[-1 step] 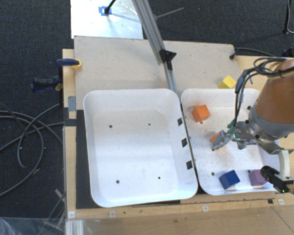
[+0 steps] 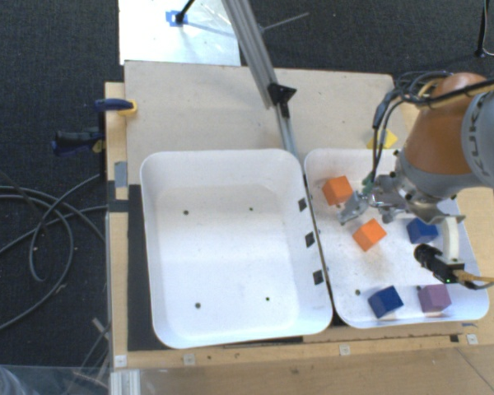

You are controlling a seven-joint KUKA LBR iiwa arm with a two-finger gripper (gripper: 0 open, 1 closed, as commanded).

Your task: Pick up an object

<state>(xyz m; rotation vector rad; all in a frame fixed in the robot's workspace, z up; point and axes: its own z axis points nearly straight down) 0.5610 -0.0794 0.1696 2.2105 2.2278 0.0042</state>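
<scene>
Camera view shows the gripper (image 2: 356, 210) low in the right bin (image 2: 333, 167), fingers slightly apart and holding nothing, between two orange cubes (image 2: 338, 190) (image 2: 369, 234), with blue cubes (image 2: 385, 300) (image 2: 421, 230) and a purple cube (image 2: 434, 298) toward lower right.

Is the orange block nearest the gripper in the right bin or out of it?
In: the orange block lies on the right bin floor, just below the gripper.
</scene>
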